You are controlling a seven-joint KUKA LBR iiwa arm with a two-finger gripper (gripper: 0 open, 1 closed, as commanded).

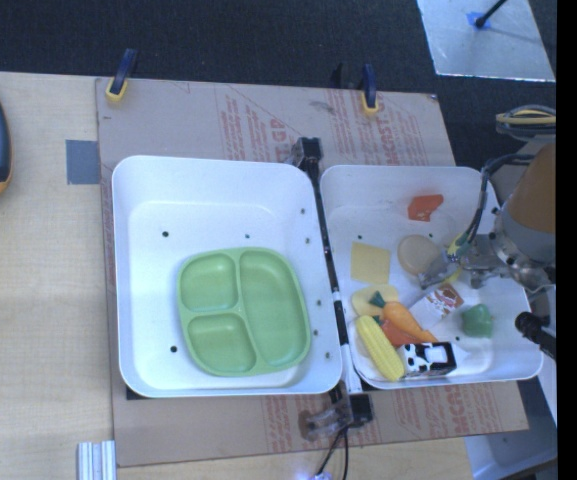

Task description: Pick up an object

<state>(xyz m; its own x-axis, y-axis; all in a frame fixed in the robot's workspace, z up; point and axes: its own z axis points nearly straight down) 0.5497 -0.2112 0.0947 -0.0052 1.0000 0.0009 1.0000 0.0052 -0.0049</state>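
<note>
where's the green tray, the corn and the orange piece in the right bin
green tray (243, 313), camera view, its central divider
corn (379, 347), camera view, middle of the cob
orange piece (425, 207), camera view, its centre

The wooden desk (38, 298) carries a brown cardboard sheet (268, 118), fixed at its far edge by two clamps. On the sheet sit two white bins (side by side, touching): one (488, 368) under the pincer (468, 263), the other (148, 268) well left of it.
</note>
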